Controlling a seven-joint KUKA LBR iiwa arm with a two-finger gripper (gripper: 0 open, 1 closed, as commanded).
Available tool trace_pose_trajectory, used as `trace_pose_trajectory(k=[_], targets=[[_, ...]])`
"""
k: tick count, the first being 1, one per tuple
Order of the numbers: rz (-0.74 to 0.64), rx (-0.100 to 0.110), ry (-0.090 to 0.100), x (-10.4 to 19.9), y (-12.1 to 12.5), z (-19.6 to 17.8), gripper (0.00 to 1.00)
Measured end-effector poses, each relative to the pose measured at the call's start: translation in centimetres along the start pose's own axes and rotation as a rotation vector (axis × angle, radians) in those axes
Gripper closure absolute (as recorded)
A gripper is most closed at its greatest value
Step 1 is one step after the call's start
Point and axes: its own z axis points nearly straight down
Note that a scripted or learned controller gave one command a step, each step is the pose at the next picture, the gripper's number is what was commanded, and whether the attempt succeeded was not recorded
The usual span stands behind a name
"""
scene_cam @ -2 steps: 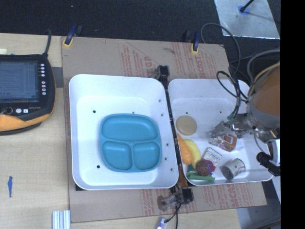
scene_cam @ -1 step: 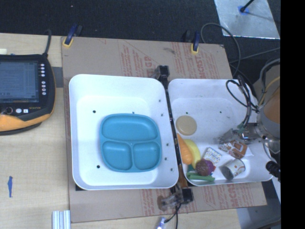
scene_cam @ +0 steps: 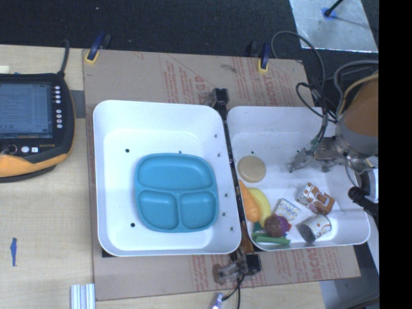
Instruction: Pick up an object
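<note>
The right bin holds several small items. A tan round disc lies near its left wall, with an orange carrot and a yellow banana just below it. At the front sit a purple piece, a green piece, a small white packet, a brown-and-white packet and a small can. My gripper hangs over the right bin's middle right, above the brown-and-white packet and right of the disc. I see nothing held in it.
The left bin holds a blue divided plate. A teach pendant lies on the bench at the far left. Cables loop behind the right bin. Clamps sit between the bins.
</note>
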Motion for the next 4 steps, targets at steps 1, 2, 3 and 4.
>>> trace_pose_trajectory(k=[1, 2, 3, 4], targets=[[0.001, 0.0, -0.001, 0.0, -7.4, -10.7, 0.0], [-0.001, 0.004, 0.0, -0.2, -8.4, -2.7, 0.0], [-0.004, 0.005, -0.002, -0.3, -8.4, -3.7, 1.0], [-0.003, -0.005, -0.005, 2.5, -1.5, -0.2, 1.0]])
